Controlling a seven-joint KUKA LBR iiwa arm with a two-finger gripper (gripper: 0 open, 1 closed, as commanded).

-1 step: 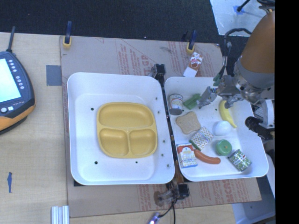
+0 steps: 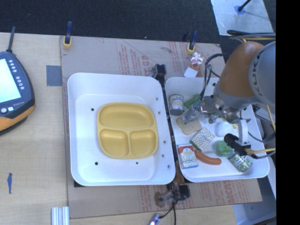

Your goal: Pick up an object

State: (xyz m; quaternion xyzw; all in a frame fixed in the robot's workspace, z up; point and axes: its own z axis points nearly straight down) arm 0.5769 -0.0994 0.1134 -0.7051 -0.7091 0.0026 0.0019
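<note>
Objects lie scattered in the right bin [image 2: 262, 170] beneath the arm [image 2: 243, 76], which bends down over them from the right. Its pincer [image 2: 202, 110] hangs low; whether spread or pressed, I cannot tell. Just left: a can [image 2: 176, 103]. Below: a sausage [image 2: 207, 159].

A pale wooden surface [image 2: 33, 158] carries a brown cardboard sheet [image 2: 122, 53] held by yellow clamps [image 2: 68, 41]. Behind lies dark carpet floor [image 2: 103, 6], with a sunlit patch [image 2: 239, 6] at upper right.
</note>
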